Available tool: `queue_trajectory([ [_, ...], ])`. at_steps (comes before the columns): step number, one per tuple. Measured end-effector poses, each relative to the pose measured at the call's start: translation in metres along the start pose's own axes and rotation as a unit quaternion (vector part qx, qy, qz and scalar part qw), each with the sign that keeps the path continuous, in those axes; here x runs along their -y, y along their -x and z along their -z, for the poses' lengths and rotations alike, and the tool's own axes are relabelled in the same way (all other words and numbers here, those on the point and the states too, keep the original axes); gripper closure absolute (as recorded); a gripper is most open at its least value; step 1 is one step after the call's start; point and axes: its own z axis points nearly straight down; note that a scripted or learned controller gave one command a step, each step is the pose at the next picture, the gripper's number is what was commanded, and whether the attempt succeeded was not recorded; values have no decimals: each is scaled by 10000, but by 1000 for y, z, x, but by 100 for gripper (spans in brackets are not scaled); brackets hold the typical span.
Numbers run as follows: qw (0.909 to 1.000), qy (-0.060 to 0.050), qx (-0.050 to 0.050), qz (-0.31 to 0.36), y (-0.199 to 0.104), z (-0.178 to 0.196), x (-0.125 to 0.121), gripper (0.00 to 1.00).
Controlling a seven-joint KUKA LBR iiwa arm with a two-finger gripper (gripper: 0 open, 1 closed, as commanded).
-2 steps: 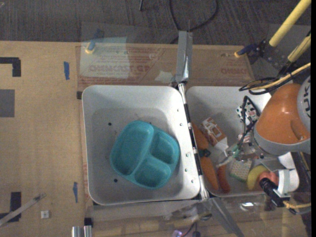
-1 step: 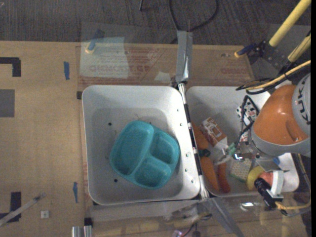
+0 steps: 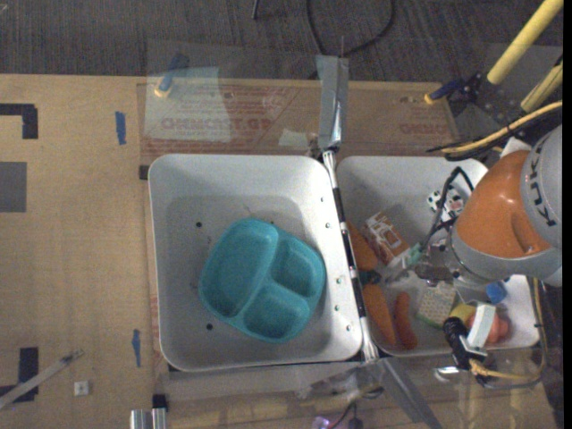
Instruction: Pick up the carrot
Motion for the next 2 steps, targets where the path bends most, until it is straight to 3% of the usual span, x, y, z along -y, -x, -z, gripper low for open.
queue_trajectory([
  [1,10000,23,38,-38,5,11,-1,100],
  [2,9978,-185,-19,-641,-58,86,-113,100],
])
